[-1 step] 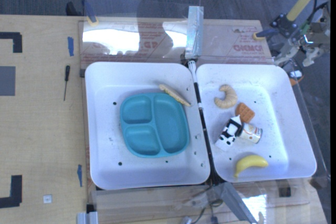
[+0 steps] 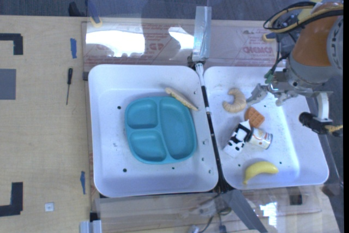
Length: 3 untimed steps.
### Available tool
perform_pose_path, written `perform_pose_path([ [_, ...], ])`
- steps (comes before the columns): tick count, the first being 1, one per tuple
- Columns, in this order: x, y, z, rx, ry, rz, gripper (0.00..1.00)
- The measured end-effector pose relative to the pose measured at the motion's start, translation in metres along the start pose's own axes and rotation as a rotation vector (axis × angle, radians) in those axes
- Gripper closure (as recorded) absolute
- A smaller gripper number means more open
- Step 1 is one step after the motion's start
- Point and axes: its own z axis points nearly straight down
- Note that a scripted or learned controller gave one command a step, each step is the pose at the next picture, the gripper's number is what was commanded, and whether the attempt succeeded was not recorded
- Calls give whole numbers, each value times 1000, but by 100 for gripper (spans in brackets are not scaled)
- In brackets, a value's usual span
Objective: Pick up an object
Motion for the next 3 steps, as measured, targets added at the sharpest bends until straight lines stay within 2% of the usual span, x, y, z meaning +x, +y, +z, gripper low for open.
perform_pose_path([
  [1,56,-31,41,-30,-8,4,0],
  [2,54,-28,27,-41,-13,7,100],
  [3,54,-29,29,-38,-12,7,0],
])
